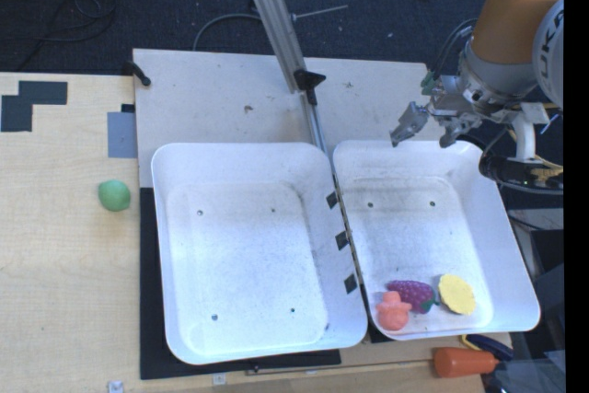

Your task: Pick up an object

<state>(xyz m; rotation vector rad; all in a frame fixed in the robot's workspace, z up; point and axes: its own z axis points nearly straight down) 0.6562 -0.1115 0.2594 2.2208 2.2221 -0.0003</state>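
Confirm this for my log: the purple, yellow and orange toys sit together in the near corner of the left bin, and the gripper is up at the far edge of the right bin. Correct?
Not quite. The camera view shows the purple toy, yellow toy and orange toy in the near corner of the right bin, not the left. The gripper is at that bin's far edge, as you said.

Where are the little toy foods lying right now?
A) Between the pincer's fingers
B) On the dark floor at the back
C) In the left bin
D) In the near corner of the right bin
D: the purple grapes, the yellow piece and the orange-pink piece lie together at the near end of the right bin, far from the pincer.
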